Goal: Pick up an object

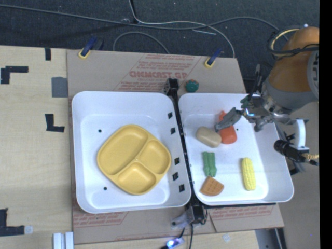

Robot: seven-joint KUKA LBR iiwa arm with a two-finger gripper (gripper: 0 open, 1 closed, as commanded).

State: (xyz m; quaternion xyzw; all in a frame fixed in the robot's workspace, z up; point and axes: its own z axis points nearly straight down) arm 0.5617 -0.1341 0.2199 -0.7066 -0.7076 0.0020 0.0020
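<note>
The orange-red toy (229, 135) lies toward the far side of the right bin (275, 191), touching a beige piece (208, 137) on its left, and the claw (226, 120) sits right over it, so the reach looks finished and the grasp is the step in hand. Whether the claw is apart or together cannot be told, as its dark tip blurs into the toy. Next it probably needs a firm close, then a straight lift clear of the beige piece.

The right bin (275, 191) has bare floor along its top; lower down, 5 items crowd it. The yellow plate (134, 158) fills the left bin's (83, 113) middle.
</note>
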